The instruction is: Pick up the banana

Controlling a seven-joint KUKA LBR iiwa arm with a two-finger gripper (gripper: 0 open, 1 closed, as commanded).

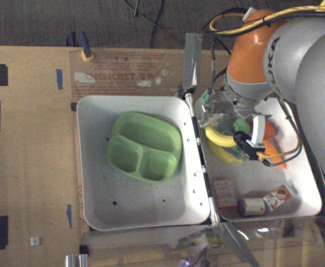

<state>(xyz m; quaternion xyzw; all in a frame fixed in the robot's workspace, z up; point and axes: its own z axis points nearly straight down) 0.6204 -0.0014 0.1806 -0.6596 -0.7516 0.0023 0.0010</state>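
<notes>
The yellow banana lies in the right bin, close to its left wall. A second yellow piece lies just below it. My gripper hangs over the upper left part of that bin, directly above the banana's upper end and very close to it. The grey wrist with its orange band covers the bin's top. From this angle I cannot see whether the gripper touches the banana.
Green and orange items crowd beside the banana under the arm. A small box, a can and a packet lie along the right bin's lower edge. The left bin holds a green divided plate.
</notes>
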